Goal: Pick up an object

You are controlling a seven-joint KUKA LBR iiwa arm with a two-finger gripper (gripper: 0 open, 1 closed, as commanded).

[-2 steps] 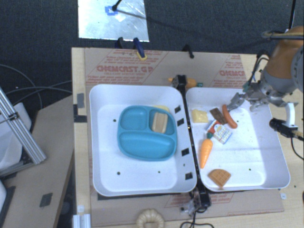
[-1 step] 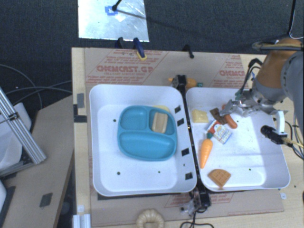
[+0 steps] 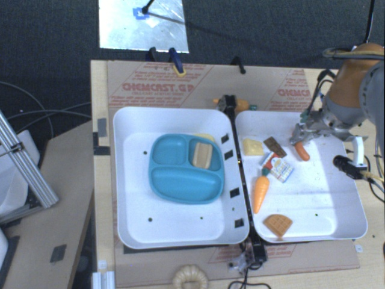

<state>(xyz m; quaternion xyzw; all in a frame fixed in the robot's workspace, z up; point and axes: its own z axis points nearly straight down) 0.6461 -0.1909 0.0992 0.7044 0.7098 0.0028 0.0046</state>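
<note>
The right bin (image 3: pixel 337 221) holds several toy foods. An orange carrot (image 3: pixel 260 191) lies near its left wall, with a tan waffle (image 3: pixel 278 224) in front of it. A small printed carton (image 3: pixel 281 170), a brown bar (image 3: pixel 275 146) and a pale yellow slice (image 3: pixel 252 147) sit further back. A short orange-red sausage (image 3: pixel 302 152) lies at the back right. My gripper (image 3: pixel 299 136) hangs just above and behind the sausage, low over the bin floor, and nothing is seen held in it.
The left bin (image 3: pixel 138 221) carries a blue divided plate (image 3: pixel 180 182) with a tan bread piece (image 3: pixel 202 155) in its back right compartment. The grey arm with its orange band (image 3: pixel 355 83) covers the right bin's back right corner. A black fitting (image 3: pixel 348 166) juts over that bin's right side.
</note>
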